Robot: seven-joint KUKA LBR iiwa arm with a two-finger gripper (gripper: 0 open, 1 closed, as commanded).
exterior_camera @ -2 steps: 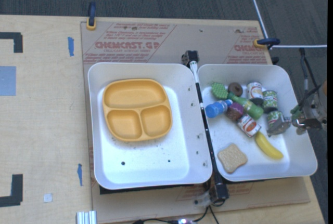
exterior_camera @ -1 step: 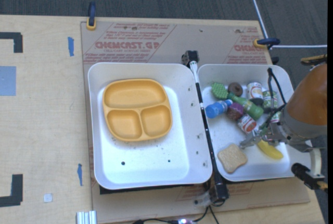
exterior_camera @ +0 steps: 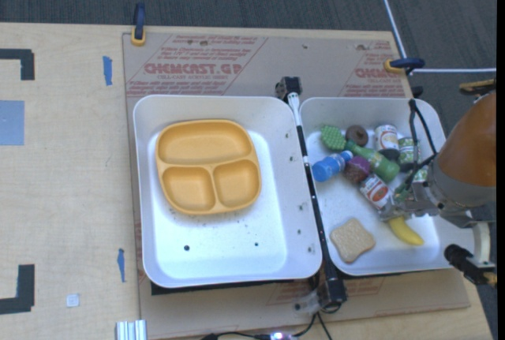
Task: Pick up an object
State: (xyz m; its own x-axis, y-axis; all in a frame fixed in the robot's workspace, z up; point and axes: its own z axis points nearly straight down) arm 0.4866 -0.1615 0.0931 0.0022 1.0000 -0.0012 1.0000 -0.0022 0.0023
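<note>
I hang my gripper low over the right-hand shallow white bin, beside the small yellow plastic banana, because the toys cluster there. Whether it is clenched or released, I cannot tell.

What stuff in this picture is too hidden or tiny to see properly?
- End effector, camera view: the arm's grey wrist covers it, so its fingers and any grip can't be judged.
- Banana, camera view: its upper end is tucked under the arm.
- Small cans, camera view: labels too small to read, and a black cable crosses them.
- Right bin, camera view: its right rim is hidden by the arm.
</note>
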